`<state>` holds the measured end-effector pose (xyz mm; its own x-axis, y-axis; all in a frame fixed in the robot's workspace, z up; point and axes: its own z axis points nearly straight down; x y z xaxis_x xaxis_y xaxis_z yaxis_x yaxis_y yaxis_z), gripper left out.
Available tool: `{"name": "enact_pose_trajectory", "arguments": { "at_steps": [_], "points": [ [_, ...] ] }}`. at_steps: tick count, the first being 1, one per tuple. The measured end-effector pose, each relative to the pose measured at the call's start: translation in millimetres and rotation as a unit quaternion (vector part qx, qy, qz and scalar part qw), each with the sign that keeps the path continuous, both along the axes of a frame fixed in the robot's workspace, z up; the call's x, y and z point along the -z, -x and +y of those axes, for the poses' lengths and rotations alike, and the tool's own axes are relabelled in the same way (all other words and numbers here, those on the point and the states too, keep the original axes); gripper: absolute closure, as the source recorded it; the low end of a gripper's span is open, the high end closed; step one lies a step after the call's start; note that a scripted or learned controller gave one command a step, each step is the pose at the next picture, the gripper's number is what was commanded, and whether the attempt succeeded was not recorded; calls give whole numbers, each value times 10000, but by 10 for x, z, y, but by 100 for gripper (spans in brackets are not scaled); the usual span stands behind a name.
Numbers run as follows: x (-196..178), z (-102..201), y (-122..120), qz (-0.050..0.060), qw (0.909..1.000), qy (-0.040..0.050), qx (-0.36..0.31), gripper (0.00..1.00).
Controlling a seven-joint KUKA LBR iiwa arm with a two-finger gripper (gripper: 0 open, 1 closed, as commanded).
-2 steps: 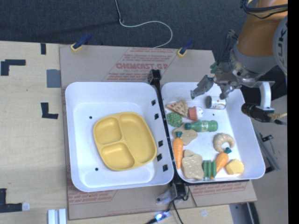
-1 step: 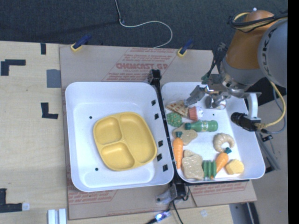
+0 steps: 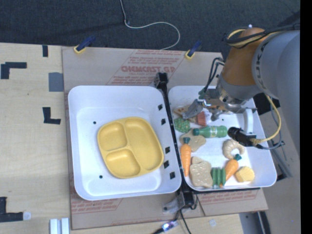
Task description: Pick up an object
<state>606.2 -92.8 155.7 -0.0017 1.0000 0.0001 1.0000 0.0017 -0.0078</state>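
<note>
1. From my feed I see a pale wooden bench (image 3: 29, 145) with black tape marks on its left part, and dark grey carpet (image 3: 58, 11) beyond its far edge.
2. A cardboard sheet (image 3: 141, 67) with red print lies under both bins, clipped at the back by two blue-and-yellow clamps (image 3: 84, 44). A thin white cable (image 3: 146, 26) loops over the carpet.
3. The left bin (image 3: 80, 106) holds a yellow divided plate (image 3: 129, 146), lying flat near its middle.
4. The right bin (image 3: 265, 172) holds the toy food: a long carrot (image 3: 185, 158) by its left wall, a green bottle (image 3: 210, 131) lying on its side, a slice of bread (image 3: 201, 173), a short carrot (image 3: 230, 168), a yellow chunk (image 3: 245, 174), a green leafy piece (image 3: 182, 126) and a beige piece (image 3: 196, 142).
5. The arm (image 3: 243, 62), grey with the orange band, comes in from the right above the far part of the right bin.
6. The gripper (image 3: 199, 109) is low over the bin's back-left area, just above the leafy piece and an orange-brown item (image 3: 201, 118). I cannot tell how the pincer stands.
</note>
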Motion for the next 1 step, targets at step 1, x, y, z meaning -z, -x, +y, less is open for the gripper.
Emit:
{"name": "enact_pose_trajectory", "arguments": {
  "at_steps": [1],
  "points": [
    [499,-32,101,-3,10000,2,5,0]
  ]
}}
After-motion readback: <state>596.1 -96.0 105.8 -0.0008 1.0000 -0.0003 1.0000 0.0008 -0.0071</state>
